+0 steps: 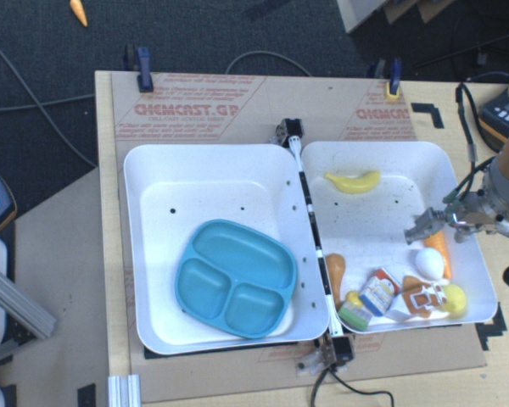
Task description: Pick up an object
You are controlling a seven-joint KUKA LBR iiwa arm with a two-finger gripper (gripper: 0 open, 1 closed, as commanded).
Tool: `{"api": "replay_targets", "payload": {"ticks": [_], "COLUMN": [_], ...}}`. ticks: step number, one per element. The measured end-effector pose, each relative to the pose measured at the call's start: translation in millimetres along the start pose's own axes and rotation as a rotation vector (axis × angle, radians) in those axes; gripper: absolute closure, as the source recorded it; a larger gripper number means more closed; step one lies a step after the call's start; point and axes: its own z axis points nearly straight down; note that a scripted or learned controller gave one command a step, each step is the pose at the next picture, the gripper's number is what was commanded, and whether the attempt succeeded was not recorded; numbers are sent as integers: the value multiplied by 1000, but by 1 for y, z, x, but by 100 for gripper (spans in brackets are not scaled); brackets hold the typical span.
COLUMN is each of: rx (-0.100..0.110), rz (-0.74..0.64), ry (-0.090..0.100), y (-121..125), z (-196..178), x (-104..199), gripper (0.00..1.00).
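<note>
**Jaws low over right bin's clutter**

While the jaws (437, 221) hang in the right bin (390, 155), the egg (429, 263) and carrot (441, 246) lie just below them; whether they are parted or clenched cannot be told. A banana (352, 181) lies near the far wall, apart. The left bin (153, 168) holds a blue tray (235, 277). Both bins rest on the desk (195, 113).

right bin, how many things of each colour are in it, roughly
Yellow: 2, the banana and a lemon
White: 1, the egg
Orange: 2, a carrot and a tan-orange piece
Mixed colours: 3, small packaged items
Total: 8
</note>
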Motion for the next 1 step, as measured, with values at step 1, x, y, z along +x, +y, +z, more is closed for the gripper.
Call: {"api": "replay_targets", "payload": {"ticks": [1], "rx": [-3], "rz": [-2], "ry": [4], "y": [34], "z": [126], "x": [-45], "gripper": [0]}}
